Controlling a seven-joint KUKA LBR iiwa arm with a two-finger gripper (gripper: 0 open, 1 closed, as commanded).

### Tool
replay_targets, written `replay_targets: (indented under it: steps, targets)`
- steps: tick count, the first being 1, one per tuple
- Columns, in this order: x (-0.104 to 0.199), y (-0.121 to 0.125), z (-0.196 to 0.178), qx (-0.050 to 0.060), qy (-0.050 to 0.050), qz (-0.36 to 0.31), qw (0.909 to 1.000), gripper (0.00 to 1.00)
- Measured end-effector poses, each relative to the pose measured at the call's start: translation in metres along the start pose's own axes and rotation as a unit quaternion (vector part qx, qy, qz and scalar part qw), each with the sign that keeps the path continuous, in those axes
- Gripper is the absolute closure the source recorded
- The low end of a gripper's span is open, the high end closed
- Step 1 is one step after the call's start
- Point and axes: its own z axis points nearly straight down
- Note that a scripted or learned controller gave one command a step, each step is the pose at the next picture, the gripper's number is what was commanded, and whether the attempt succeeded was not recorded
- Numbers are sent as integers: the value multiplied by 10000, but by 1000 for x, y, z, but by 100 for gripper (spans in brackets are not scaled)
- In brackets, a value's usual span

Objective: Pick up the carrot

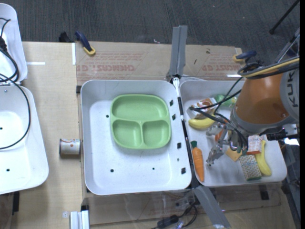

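Claw [215,152] is hanging low in the right white bin [224,178], and whether it is spread or pinched I cannot tell. Going left to right: the green three-part plastic plate [141,120] is sitting in the left white bin [95,128]; the long orange carrot [198,164] is lying by the right bin's left wall, just beside the claw and untouched. Lifting is not yet done; the grasp is looking close.

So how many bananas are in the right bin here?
2. One banana lies near the bin's left side, above the carrot. The other banana lies at the right, beside a speckled block. The arm may hide more.
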Motion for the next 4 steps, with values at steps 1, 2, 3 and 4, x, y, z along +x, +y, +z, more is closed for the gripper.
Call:
replay_targets:
  steps: [1, 2, 3, 4]
  targets:
    - [-73, -1, 0, -2, -6, -744, 9972, 0]
    - [-23, -21, -39, -6, 0, -3146, 9492, 0]
    - [4, -85, 0, -5, 6, -3150, 9491, 0]
    - [4, -71, -140, 0, -18, -3976, 9176, 0]
